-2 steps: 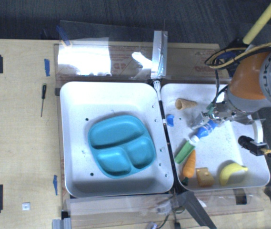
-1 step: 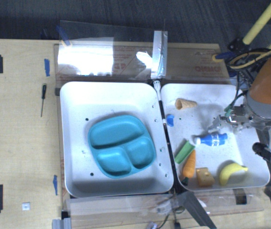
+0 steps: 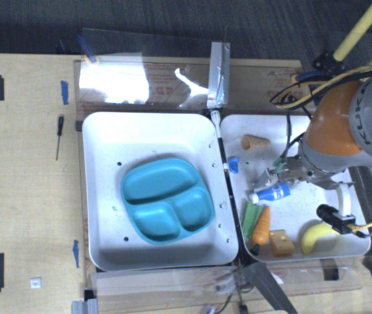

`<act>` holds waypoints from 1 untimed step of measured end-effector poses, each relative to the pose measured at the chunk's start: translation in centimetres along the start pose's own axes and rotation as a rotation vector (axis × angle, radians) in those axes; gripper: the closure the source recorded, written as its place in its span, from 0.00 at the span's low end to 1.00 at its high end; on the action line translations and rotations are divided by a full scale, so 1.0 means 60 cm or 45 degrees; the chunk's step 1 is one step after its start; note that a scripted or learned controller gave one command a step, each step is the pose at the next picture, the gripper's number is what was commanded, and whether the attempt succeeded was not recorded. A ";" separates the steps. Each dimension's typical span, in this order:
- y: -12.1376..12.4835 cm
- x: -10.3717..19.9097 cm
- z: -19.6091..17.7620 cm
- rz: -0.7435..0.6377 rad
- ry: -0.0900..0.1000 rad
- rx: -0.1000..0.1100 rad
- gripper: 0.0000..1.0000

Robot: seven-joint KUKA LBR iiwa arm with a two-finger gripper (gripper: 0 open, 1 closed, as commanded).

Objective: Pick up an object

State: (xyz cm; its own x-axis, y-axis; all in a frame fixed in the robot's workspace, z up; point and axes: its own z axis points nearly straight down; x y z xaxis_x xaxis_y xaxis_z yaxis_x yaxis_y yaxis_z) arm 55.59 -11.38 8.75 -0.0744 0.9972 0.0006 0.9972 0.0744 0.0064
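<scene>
So left bin [image 3: 101,142] has just 1 blue tray [image 3: 166,199]. Right bin [image 3: 290,124] has a carrot [image 3: 261,223], wood block [image 3: 280,242], lemon [image 3: 318,236]. Claw [image 3: 278,174] sits low beside a blue-white tube [image 3: 272,192]; can't tell if it's gripping. Nothing lifted yet.

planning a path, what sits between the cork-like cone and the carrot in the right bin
In the camera view, the blue-and-white tube lies between the tan cone and the carrot, with bare bin floor on either side of it.

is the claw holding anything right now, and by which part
Cannot be told. The claw sits right at the blue-and-white tube in the right bin, but the grip itself is unclear.
</scene>
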 end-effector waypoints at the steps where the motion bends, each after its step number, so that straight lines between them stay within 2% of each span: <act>1: 0.000 -0.001 0.000 0.001 -0.001 0.000 0.00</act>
State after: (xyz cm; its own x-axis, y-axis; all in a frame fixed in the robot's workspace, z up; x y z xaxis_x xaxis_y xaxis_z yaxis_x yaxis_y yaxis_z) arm 55.59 -11.43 8.75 -0.0739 0.9973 0.0001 0.9972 0.0739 0.0066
